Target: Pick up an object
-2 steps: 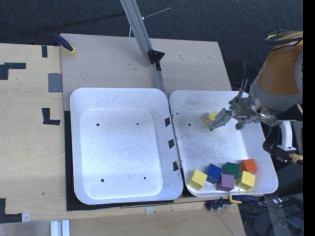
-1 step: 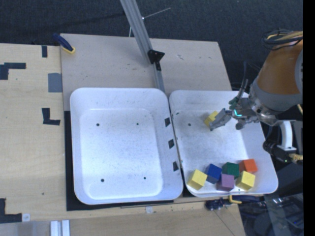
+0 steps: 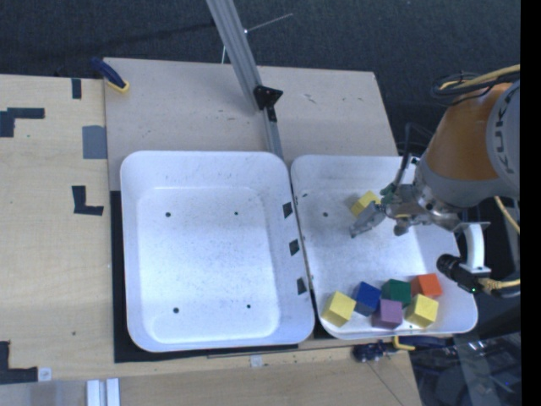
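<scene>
A small yellow block (image 3: 365, 202) is in the upper middle of the right bin (image 3: 334, 184). My gripper (image 3: 368, 218) reaches in from the right, and its tip is right against the block's lower side. Whether the block rests on the bin floor or is lifted, I cannot tell. Several more blocks cluster at the right bin's front edge: a yellow one (image 3: 340, 308), a blue one (image 3: 367, 297), a green one (image 3: 396, 291), a purple one (image 3: 390, 312), an orange one (image 3: 428, 285) and another yellow one (image 3: 423, 310).
The left bin (image 3: 203, 163) lies beside the right one, with their rims meeting along a central ridge (image 3: 294, 244). A slanted metal pole (image 3: 241, 45) crosses the bench behind the bins. The arm's orange band (image 3: 465, 142) and cables hang over the right bin's right side.
</scene>
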Tool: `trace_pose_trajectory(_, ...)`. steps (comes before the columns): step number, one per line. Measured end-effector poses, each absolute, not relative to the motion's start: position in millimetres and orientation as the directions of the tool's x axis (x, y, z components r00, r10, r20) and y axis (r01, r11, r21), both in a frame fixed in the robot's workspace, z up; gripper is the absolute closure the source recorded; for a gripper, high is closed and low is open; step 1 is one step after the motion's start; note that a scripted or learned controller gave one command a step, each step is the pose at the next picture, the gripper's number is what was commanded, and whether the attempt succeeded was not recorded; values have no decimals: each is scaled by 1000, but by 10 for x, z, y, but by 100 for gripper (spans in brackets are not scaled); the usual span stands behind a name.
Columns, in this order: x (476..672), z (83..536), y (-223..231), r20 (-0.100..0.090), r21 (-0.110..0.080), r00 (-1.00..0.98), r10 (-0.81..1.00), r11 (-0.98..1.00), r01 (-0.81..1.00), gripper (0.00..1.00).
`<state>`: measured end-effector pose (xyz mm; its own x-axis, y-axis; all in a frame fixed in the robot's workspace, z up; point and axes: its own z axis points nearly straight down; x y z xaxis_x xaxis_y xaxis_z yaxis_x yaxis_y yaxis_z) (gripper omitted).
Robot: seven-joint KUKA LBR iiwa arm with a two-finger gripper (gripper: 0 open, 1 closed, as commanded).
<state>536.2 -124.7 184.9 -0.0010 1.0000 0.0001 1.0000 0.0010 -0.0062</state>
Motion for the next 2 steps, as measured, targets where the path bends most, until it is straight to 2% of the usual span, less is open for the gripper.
trace_pose_trajectory(2,5339,891,-1267,-1,-4,-1,1000,1,1000,0)
